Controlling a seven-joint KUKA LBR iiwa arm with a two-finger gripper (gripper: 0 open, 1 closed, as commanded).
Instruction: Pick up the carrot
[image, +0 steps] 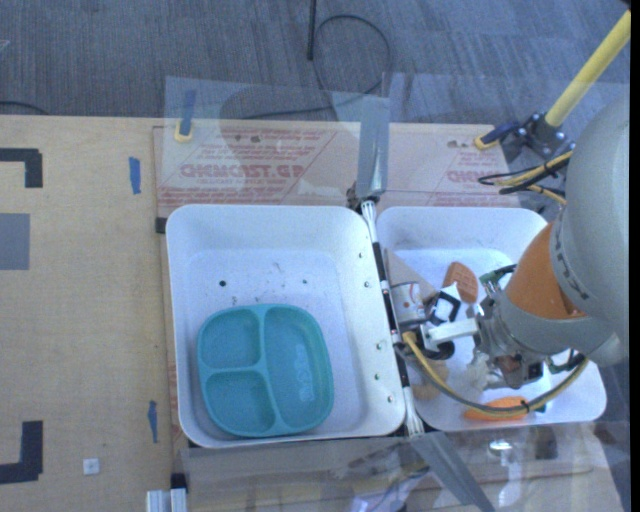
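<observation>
The carrot (499, 404) is a small orange piece lying flat near the front wall of the right bin (420, 228). My gripper (484, 374) hangs low in that bin, just behind and slightly left of the carrot, with its tip close to the bin floor. The grey wrist with the orange band hides much of the bin's right half. Nothing can be seen between the fingers.
A brown-orange flat item (460, 276) lies toward the back of the right bin. In the left bin (260, 232), a teal divided plate (264, 370) sits at the front. A metal divider (372, 160) runs between the bins at the back.
</observation>
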